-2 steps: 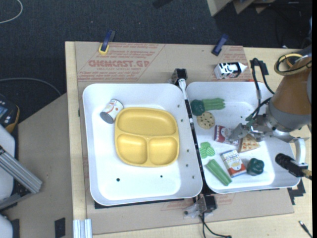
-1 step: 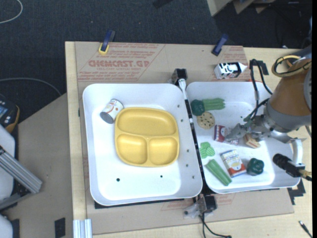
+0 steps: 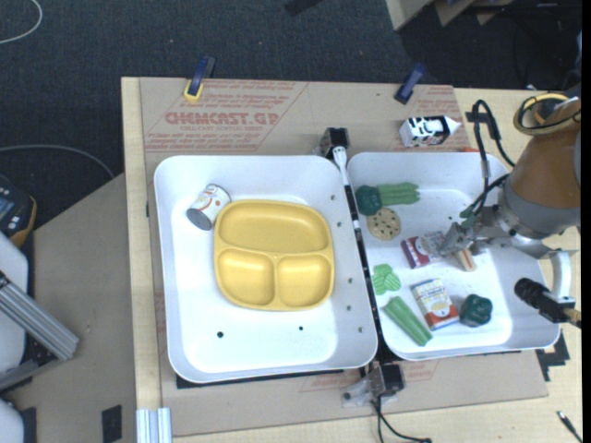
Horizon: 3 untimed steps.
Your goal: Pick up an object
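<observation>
Red packet [image 3: 416, 250] in right bin [image 3: 443, 166], just beside tool [image 3: 459, 244], grip state unclear

The arm [image 3: 540, 187] is grey, with a broad orange band wrapped round it just above the wrist. Black cables loop along the side of the arm nearest the orange band, one arching over it. Below the band, the grey wrist narrows to a small metallic claw [image 3: 459, 241] of dull silver.
</observation>
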Available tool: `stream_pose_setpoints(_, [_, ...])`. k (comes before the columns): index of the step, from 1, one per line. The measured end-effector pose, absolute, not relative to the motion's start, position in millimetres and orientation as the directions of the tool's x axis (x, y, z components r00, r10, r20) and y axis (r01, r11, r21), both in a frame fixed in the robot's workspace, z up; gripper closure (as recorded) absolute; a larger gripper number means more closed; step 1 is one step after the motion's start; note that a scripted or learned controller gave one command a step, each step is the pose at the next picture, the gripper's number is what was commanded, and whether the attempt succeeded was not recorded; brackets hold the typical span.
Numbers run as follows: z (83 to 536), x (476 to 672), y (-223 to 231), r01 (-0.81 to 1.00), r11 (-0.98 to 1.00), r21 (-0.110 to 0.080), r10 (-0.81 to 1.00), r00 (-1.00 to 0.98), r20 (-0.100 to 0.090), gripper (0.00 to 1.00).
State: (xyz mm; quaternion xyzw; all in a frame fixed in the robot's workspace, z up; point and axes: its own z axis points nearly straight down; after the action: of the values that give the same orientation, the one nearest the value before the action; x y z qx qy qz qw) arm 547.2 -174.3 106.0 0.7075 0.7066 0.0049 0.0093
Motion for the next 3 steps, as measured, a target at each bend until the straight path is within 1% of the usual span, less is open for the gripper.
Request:
stream_pose_setpoints(1, [167, 541.9, -178, 1.0, 0.0, 0.007, 1.0, 0.0, -0.003, 1.0])
stream_pose_setpoints(2, [220, 543.1, -179, 1.0, 0.002, 0.006, 1.0, -0.002, -0.003, 1.0])
stream_pose_setpoints(3, [231, 557.2, -132, 1.0, 0.005, 0.004, 1.0, -0.005, -0.001, 1.0])
